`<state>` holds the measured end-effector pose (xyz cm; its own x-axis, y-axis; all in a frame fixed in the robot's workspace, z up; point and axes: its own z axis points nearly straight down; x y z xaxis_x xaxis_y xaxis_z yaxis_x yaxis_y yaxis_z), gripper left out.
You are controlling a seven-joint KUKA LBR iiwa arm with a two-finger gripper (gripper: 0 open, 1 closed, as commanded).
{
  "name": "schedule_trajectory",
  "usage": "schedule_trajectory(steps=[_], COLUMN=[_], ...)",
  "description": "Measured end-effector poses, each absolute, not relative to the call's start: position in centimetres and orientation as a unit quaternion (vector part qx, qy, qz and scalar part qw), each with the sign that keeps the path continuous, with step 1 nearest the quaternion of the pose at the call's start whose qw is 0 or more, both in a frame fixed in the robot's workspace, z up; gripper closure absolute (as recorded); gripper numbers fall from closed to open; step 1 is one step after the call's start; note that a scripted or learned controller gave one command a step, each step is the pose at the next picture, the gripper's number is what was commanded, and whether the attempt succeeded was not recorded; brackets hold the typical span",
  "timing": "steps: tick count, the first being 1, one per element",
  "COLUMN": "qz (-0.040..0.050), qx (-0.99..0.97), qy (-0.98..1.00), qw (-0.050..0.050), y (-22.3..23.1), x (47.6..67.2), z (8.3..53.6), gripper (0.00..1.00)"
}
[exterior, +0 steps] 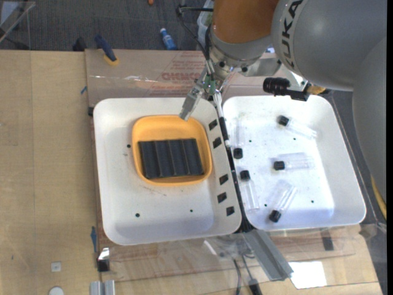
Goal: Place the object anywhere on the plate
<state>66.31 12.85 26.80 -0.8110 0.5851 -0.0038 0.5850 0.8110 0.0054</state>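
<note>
- Grey and orange, my arm [295, 23] loomed closest to the lens, reaching in from the right and bending down over the bins' far edge.
- My gripper [195, 102] hung at the yellow square plate's [142, 131] far rim; whether its fingers were parted I could not tell, and nothing showed between them.
- On the plate lay the dark ribbed rectangular block [171, 158], in the left white bin [116, 214].

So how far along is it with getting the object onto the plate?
Looks done: a dark ribbed object lies flat inside the yellow plate in the left bin. In hand: nothing visible; the gripper hangs above the plate's far rim with no object seen between its fingers. Left: probably just pulling the arm away. The clear tubes with black caps lie in the right bin.
</note>
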Motion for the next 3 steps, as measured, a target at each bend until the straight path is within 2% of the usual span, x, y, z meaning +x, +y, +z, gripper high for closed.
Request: schedule_trajectory(steps=[3], qz=[0.002], qx=[0.307], qy=[0.952], qw=[0.003], y=[12.85], x=[66.31], z=[26.8], gripper=[0.0])
